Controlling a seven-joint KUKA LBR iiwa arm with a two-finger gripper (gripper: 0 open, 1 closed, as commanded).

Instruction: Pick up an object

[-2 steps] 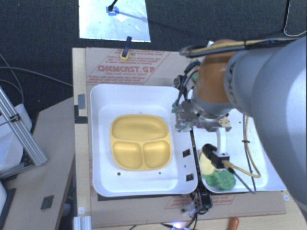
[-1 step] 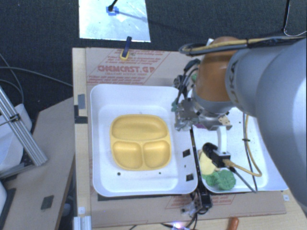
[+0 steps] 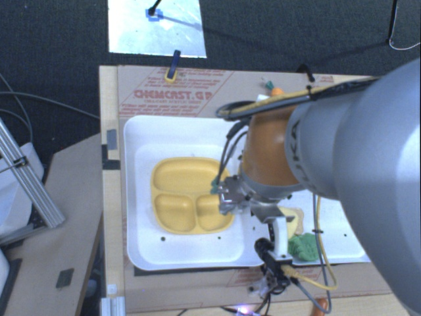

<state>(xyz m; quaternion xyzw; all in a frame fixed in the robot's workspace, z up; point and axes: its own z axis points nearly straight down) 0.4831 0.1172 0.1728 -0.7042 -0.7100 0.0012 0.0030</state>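
Slanted overhead view of two shallow white plastic bins side by side on a sheet of brown cardboard (image 3: 174, 94) printed with red letters. In the left bin (image 3: 139, 143) lies a yellow plate (image 3: 176, 196) of smooth, glossy moulded plastic, roughly square with rounded corners and a raised rim, lying flat and face up. It is so nearly square that I cannot name a long axis with confidence. Its one wide compartment sits on the far side. Its two smaller compartments sit side by side on the near side, and the ridge between them runs toward the camera. My arm (image 3: 368, 143), a thick matte grey cylinder with a glossy orange band (image 3: 266, 150), reaches in from the right of the plate and covers its right edge. My gripper (image 3: 227, 199), a cluster of grey metal parts and dark cables, hangs at the plate's right rim, over the small right-hand compartment. My own wrist hides it from above, so I cannot tell how far it is open or whether it has hold of anything. To the right of the plate, across the wall between the bins, a green thing (image 3: 304, 247) with a crumpled, fuzzy surface lies in the right bin (image 3: 345, 242) near its front rim. Between it and the plate, a pale yellow flat thing (image 3: 297, 217) shows partly from under my arm.
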